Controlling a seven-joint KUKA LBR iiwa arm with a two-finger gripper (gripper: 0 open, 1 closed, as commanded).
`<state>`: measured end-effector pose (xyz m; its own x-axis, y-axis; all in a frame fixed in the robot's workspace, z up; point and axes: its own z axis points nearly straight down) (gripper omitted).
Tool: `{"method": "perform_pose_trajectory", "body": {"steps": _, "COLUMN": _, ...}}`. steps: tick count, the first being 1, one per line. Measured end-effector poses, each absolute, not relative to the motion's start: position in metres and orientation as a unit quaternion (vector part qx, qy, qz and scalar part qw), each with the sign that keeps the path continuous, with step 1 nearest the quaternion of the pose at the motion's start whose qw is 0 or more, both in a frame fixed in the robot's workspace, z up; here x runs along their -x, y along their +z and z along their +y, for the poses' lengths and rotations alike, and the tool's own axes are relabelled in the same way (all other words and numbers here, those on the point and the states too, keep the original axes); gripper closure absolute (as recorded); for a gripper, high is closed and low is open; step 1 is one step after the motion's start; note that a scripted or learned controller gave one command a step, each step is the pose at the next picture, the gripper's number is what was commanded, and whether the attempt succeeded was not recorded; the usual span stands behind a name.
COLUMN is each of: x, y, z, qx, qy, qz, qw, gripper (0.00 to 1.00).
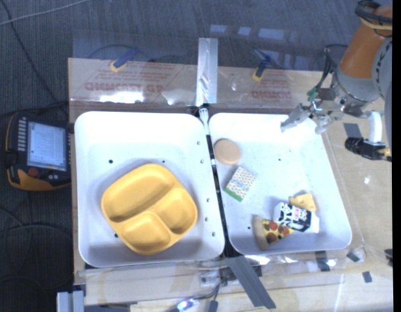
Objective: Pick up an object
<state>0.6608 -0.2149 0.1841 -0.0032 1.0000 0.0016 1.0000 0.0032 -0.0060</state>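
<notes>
Gripper (305,117) over the right bin's (330,174) far rim, fingers spread, grasping nothing. Round tan disc (227,151), checked green carton (240,182) lie inside.

Yellow tray (149,207) in left bin (90,135)

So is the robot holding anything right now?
No, nothing. Its gripper hangs over the far right corner of the right bin, with nothing between its jaws. The toys lie lower down in that bin.

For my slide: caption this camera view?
Gripper above right white bin of small items; yellow divided plastic tray in left bin.
</notes>
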Motion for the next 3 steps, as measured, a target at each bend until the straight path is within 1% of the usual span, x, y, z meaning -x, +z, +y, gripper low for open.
{"method": "perform_pose_trajectory", "body": {"steps": 1, "x": -0.632, "y": 0.090, "z": -0.170, "qx": 0.701, "qy": 0.0021, "qz": -0.714, "qw": 0.001, "gripper": 0.00}}
{"method": "perform_pose_trajectory", "body": {"steps": 2, "x": -0.659, "y": 0.088, "z": -0.176, "qx": 0.714, "qy": -0.0015, "qz": -0.700, "qw": -0.003, "gripper": 0.00}}
{"method": "perform_pose_trajectory", "body": {"steps": 3, "x": -0.665, "y": 0.118, "z": -0.211, "qx": 0.815, "qy": -0.0003, "qz": -0.580, "qw": 0.005, "gripper": 0.00}}
